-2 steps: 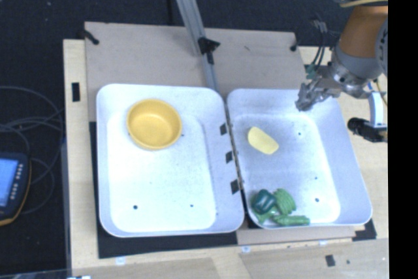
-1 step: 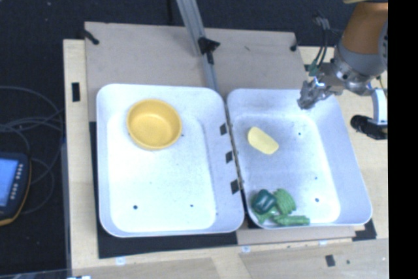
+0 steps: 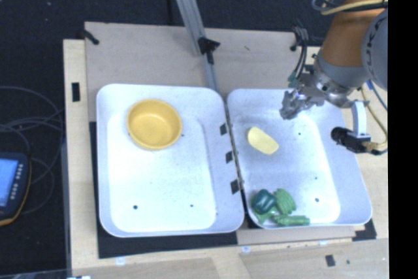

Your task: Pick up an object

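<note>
In the right bin [image 3: 326,160] a pale yellow lump [image 3: 262,140] lies near the left wall. A green toy cluster [image 3: 276,205] rests at the bin's front edge. My gripper [image 3: 292,106] hangs over the back of the right bin, up and to the right of the yellow lump, with nothing seen between its fingers. In the left bin [image 3: 163,193] a yellow bowl [image 3: 154,123] sits upright at the back left.
A grey metal post [image 3: 186,3] slants up from between the bins at the back. A black cable connector [image 3: 346,137] hangs by the right bin's right side. A handheld pendant [image 3: 12,186] lies off the bench at the left.
</note>
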Robot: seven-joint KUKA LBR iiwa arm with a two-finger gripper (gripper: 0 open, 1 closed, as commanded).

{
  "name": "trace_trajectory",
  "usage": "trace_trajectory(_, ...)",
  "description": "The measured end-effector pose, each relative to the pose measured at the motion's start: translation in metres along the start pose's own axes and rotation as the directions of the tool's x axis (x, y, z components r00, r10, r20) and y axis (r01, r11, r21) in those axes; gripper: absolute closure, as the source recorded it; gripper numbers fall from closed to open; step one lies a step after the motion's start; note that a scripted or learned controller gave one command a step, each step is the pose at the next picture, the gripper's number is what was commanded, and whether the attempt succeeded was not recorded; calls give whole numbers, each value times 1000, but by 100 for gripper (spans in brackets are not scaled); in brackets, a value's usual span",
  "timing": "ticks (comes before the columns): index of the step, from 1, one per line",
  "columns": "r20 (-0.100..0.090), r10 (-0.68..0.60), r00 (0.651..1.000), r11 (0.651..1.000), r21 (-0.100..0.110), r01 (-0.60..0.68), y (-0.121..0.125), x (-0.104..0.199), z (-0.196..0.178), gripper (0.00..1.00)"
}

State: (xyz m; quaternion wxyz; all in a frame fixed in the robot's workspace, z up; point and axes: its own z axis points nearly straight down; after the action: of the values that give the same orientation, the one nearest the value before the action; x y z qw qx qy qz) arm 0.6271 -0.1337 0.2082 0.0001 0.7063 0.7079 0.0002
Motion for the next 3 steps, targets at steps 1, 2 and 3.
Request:
trace_trajectory(1, -1, -1, 1000, 1000, 0, 1, -13, 49, 0, 100)
trace_trajectory(2, -1, -1, 1000, 1000, -2, 1, -38, 95, -17, 100)
trace_trajectory(3, -1, -1, 1000, 1000, 0, 1, -51, 143, -16, 100)
